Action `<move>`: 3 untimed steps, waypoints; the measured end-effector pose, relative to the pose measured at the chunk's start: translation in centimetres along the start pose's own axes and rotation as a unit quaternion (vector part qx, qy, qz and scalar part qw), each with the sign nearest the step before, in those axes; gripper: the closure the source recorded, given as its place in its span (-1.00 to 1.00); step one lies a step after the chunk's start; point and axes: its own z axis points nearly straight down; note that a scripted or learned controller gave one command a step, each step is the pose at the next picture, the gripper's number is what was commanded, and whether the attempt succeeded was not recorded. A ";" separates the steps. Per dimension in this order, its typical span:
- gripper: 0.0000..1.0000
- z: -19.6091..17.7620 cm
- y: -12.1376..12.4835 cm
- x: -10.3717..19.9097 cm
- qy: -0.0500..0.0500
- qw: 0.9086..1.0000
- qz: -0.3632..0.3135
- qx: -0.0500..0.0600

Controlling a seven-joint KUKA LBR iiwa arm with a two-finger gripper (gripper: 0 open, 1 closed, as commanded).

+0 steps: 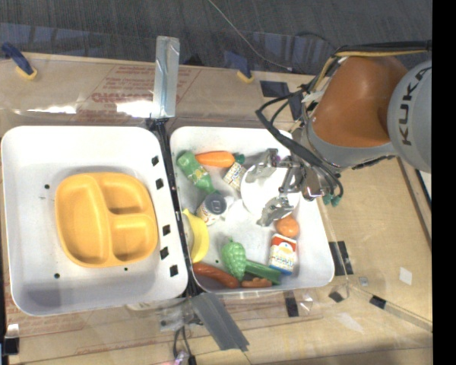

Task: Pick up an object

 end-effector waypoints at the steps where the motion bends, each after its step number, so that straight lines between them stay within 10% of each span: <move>1: -1.00 12.3 -2.4 6.1 0.004 0.998 0.063 -0.001; 2: -1.00 7.4 -5.0 -2.2 -0.002 0.999 -0.040 0.000; 3: -1.00 13.1 -6.3 3.4 -0.001 1.000 -0.031 -0.001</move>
